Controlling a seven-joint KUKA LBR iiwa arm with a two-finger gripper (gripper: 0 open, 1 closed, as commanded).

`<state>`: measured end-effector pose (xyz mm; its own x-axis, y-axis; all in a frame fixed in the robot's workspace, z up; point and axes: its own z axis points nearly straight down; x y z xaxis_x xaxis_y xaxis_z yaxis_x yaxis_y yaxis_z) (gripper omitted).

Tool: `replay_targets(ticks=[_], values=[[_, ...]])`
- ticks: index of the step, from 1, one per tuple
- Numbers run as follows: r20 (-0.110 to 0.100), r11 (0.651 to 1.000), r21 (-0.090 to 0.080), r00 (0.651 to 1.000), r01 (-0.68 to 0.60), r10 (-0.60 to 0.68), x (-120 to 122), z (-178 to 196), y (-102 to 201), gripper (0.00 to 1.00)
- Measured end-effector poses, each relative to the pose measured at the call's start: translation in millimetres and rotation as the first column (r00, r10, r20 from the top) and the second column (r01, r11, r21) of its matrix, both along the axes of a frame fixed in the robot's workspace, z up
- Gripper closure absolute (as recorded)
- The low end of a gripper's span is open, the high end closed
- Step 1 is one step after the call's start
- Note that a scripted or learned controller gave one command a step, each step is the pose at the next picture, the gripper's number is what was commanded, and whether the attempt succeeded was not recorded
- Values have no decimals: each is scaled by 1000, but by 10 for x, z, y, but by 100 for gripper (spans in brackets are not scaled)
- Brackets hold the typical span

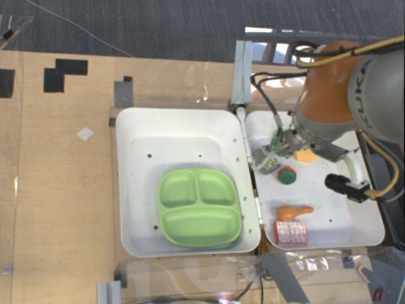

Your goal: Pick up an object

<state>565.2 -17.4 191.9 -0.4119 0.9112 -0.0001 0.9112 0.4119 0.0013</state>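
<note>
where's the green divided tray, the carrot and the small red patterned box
green divided tray (200, 206), camera view, on the ridge between its compartments
carrot (293, 212), camera view, on its orange body
small red patterned box (291, 232), camera view, on its top face

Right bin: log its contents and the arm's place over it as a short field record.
right bin: white, shallow, holds several small items
end effector: low over the bin's upper left part, beside the divider wall
green-grey item: just below the end effector, near the left wall
yellow wedge: upper middle
green ball: with a red spot, centre
orange carrot-like piece: lower middle
red-and-white packet: near the front edge
left bin: holds a green divided plate
</note>
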Motion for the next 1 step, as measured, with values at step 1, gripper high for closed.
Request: replay_targets(ticks=[1], values=[[1, 982, 0, 982, 187, -187, -104, -67, -549, 0]])
